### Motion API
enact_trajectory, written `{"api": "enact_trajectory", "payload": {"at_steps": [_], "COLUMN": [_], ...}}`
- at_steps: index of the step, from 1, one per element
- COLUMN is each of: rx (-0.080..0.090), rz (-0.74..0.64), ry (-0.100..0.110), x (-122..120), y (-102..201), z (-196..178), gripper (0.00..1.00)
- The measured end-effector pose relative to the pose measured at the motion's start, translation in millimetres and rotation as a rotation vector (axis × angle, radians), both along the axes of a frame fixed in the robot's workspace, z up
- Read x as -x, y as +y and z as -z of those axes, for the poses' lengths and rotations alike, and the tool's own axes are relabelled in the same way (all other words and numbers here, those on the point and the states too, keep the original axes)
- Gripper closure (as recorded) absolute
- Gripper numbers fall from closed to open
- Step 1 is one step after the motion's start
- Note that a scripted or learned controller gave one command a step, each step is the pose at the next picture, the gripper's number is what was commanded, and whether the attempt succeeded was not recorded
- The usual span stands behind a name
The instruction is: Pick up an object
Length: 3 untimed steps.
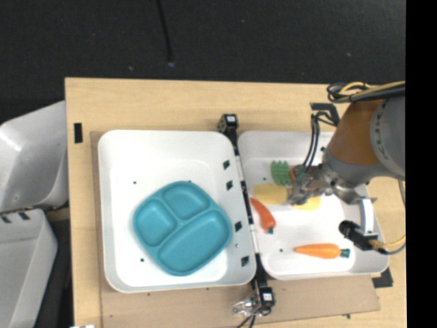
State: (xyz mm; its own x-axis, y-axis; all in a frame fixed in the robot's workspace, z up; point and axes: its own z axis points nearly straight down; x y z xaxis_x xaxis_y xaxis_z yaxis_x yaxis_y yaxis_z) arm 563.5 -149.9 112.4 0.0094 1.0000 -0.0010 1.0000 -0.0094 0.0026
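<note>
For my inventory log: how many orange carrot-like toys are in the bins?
2, both in the right bin: one carrot near its front edge, one smaller orange-red piece by the divider. Another may be hidden under the arm.

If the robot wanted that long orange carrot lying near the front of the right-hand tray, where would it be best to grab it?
Probably around the middle of the long orange carrot, coming straight down from above. It lies flat and roughly crosswise in the right white bin, with bare floor on both long sides, so fingers could close across its narrow width. The thicker middle offers more to pinch than the tapered left tip.
</note>
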Motion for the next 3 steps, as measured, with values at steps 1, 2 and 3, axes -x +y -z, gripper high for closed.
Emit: {"api": "enact_trajectory", "payload": {"at_steps": [1, 2, 3], "rx": [0.001, 0.001, 0.001], "rz": [-0.007, -0.015, -0.012], "ry": [-0.002, -0.004, -0.002], "x": [1, 8, 7], "y": [1, 4, 2], "z": [-44, -100, -120], "gripper": [1.0, 1.0, 1.0]}}
